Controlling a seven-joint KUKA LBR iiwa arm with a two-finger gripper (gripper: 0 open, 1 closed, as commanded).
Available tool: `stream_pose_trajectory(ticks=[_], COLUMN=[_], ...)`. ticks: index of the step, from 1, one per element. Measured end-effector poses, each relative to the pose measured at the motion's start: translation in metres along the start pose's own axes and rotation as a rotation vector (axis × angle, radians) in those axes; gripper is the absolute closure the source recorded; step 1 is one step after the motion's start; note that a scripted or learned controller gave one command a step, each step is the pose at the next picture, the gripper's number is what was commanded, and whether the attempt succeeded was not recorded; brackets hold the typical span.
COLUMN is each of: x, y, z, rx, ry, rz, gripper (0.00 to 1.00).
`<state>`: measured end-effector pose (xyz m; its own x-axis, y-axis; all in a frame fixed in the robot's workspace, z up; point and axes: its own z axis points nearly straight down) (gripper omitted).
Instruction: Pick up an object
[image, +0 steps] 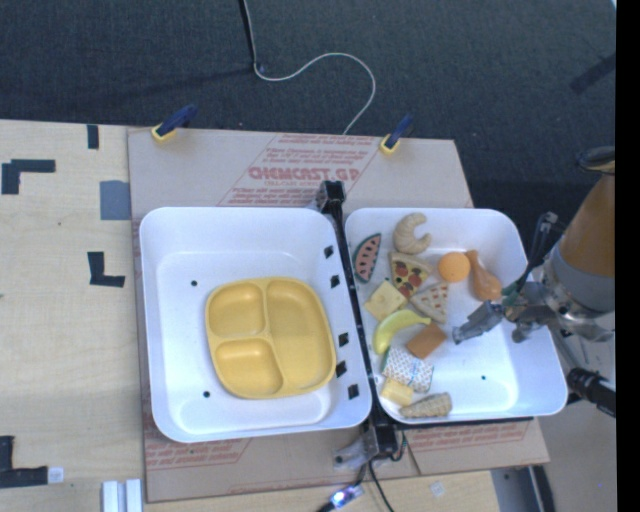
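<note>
The right bin (500, 385) holds several toy foods: a watermelon slice (367, 256), a croissant (410, 232), a pizza slice (407, 270), an orange (454, 266), a drumstick (484, 278), a cheese wedge (384, 300), a banana (397, 327) and a brown block (426, 342). My gripper (487, 322) hangs low over the bin's right half, just right of the brown block and below the drumstick. Nothing shows in its grasp.
The left bin (170, 300) holds a yellow divided plate (268, 335). A cracker packet (408, 370), a yellow cube (397, 392) and a bread piece (425, 405) lie at the right bin's near-left corner. A black divider clip (331, 195) sits between the bins.
</note>
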<state>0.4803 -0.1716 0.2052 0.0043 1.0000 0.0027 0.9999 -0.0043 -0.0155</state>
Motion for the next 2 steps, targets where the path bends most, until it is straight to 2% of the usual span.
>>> stream_pose_trajectory(ticks=[1,2], x=[0.0,-0.002], y=[0.003,0.004], z=[-0.007,0.057], rx=[-0.013,-0.009], ry=[-0.003,-0.001], rz=[-0.004,-0.004], gripper=[0.0,0.0])
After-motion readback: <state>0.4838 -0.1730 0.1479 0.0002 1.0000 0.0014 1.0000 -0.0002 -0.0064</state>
